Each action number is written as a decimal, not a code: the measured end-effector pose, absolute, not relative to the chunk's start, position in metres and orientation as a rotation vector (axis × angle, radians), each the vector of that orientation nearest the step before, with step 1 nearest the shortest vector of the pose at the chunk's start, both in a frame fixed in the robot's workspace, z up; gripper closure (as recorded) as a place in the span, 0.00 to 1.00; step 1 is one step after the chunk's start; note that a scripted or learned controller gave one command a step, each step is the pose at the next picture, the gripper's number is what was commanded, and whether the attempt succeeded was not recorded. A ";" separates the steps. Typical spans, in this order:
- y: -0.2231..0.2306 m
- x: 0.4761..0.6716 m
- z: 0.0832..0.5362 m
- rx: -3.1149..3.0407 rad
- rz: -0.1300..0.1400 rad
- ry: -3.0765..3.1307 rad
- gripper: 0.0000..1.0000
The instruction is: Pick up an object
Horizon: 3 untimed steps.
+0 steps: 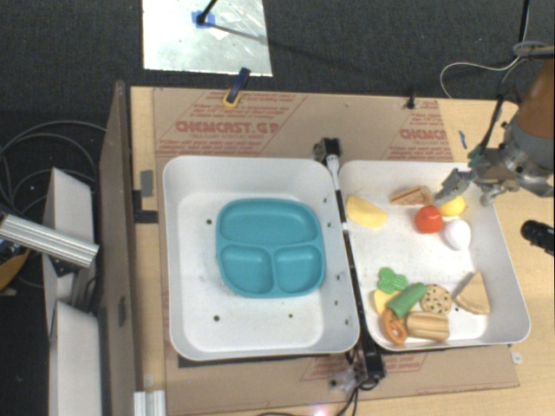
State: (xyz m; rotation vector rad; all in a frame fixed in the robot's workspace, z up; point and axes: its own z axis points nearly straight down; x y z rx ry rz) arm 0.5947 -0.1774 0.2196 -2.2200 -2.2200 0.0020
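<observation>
The right bin (507, 276) holds several toy foods. Along its far side lie a yellow piece (366, 212), a sandwich wedge (410, 196), a red tomato (427, 220), a small yellow lemon (452, 205) and a white egg (456, 233). Toward the front sit green broccoli (392, 279), a green pepper (406, 299), a cookie (436, 299), a bread slice (473, 293), a tan roll (427, 326) and a pretzel (395, 328). My gripper (473, 185) hangs over the bin's far right corner, just beyond the lemon. It is open, with nothing between its fingers.
The left bin (191, 232) holds a blue divided plate (269, 247). A ridge (344, 232) where the two bins meet runs between them. A shiny sheet (208, 24) lies on the floor behind the bench. Cables (35, 159) lie at the left.
</observation>
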 end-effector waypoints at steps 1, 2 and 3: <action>-0.161 0.601 0.078 -2.215 0.000 -2.225 0.00; -0.136 0.634 0.086 -2.216 -0.005 -2.234 0.00; -0.137 0.634 0.096 -2.218 -0.006 -2.232 1.00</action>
